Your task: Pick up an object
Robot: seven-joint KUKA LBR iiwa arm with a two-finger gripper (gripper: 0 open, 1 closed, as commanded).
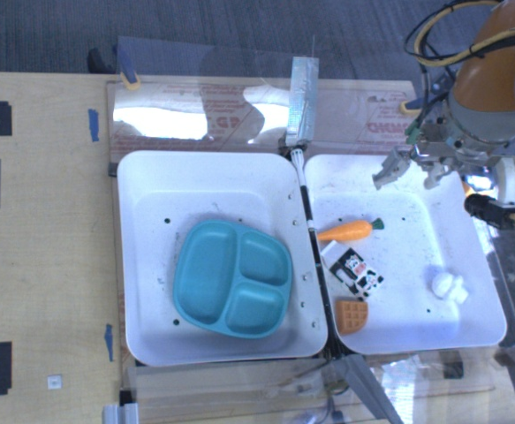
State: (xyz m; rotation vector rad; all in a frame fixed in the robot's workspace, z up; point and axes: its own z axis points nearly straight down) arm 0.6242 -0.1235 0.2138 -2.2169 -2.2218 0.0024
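Note:
The right bin (pixel 469 325) holds an orange carrot (pixel 345 231) near its left wall. Below the carrot lies a black-and-white cow toy (pixel 354 271). A small orange waffle piece (pixel 352 315) sits at the bin's front left, and a white lumpy object (pixel 447 284) rests toward the right side. My gripper (pixel 410 167) hangs over the bin's far right part, well above and right of the carrot. Its two grey fingers are spread apart with nothing between them.
The left bin (pixel 142 193) carries a teal divided plate (pixel 232 277). A clear panel with a taped metal strip (pixel 303 100) stands behind both bins. Yellow and black cables (pixel 443 29) loop at the arm's top right. Wooden bench surface lies to the left.

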